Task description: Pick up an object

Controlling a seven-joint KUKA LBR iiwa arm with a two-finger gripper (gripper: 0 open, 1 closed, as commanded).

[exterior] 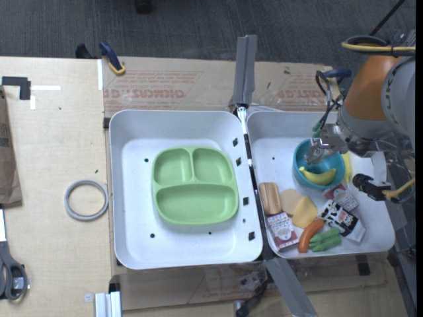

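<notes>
two white bins side by side: left bin [125,197] holds a green divided plate [195,185]; right bin [277,147] holds a blue bowl [320,167] with a banana [317,174] in it, plus a bread piece [269,197], cheese wedge [305,211], carrot [309,234], green pod [325,241] and small cartons, all crowded near the front. gripper [320,149] hangs over the bowl, above the banana; risk, as judged: fingers may strike the bowl rim or tip the bowl, and the curved banana may slip. pincer state cannot be told, wrist and cables blocking the tips; carton labels too small to read.
</notes>
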